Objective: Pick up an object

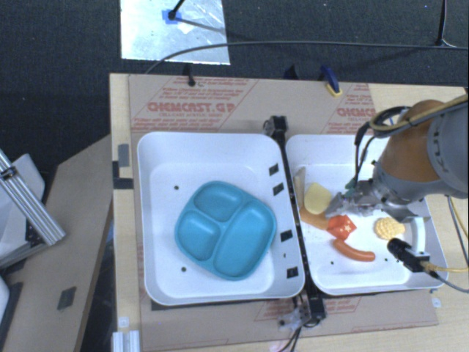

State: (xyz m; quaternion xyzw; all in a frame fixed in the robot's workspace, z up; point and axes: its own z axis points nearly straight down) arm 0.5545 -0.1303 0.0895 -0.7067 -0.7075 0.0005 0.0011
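Two shallow white bins are sitting side by side on the table, which is lying under a brown board printed with red lettering.

Left bin: a blue divided plate is resting near the middle, three compartments, tilted diagonally in the frame.

Right bin: small food-like pieces are clustering in the centre. A pale yellow wedge is lying toward the divider wall, with an orange strip just below it. A red chunk is sitting just right of that strip. An orange-red sausage shape is lying nearer the front wall, apart from the red chunk. A bumpy yellow piece is resting to the right of the red chunk.

The arm is reaching in from the right, orange band showing above the wrist. The end effector is hanging low over the right bin, just above the red chunk and beside the yellow wedge. Whether its jaws are wide or narrow, cannot tell; the wrist body is blocking them. Nothing is visibly lifted off the bin floor.

A silver sheet with blue tape is lying beyond the table, cable crossing it.
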